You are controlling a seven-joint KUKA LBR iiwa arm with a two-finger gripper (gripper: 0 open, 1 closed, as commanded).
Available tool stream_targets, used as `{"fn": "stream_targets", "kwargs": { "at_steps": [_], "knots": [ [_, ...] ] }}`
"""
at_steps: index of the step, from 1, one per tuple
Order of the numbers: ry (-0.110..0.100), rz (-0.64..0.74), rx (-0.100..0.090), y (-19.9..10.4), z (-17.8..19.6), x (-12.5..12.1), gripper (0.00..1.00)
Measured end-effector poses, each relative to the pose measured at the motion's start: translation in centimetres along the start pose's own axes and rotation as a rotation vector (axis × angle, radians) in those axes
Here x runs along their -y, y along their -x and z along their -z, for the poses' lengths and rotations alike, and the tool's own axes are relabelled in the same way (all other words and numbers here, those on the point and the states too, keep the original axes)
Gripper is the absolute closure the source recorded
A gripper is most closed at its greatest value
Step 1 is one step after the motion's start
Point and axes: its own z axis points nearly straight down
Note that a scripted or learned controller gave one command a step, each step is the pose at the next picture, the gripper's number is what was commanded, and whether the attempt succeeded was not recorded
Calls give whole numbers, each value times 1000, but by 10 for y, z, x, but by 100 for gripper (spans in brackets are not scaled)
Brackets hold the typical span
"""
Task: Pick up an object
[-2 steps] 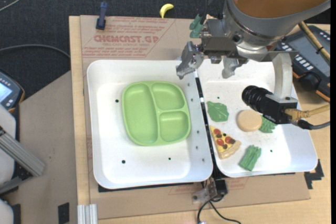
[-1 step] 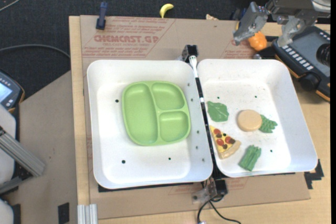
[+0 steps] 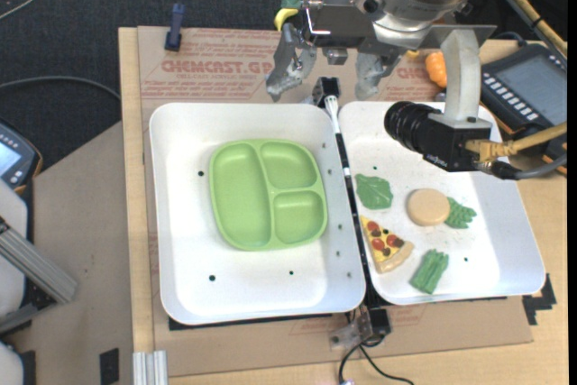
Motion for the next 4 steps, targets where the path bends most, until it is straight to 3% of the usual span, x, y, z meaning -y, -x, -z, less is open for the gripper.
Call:
{"fn": "stream_targets", "kwargs": {
  "at_steps": [1,2,3,4],
  "knots": [
    [0,-10,1,-34,0,0,0],
    [4,-11,0,-33,11,0,100],
    [-17,-16,10,-30,-162,-23,100],
    [17,-16,-5,-4,11,-16,100]
  ]
}}
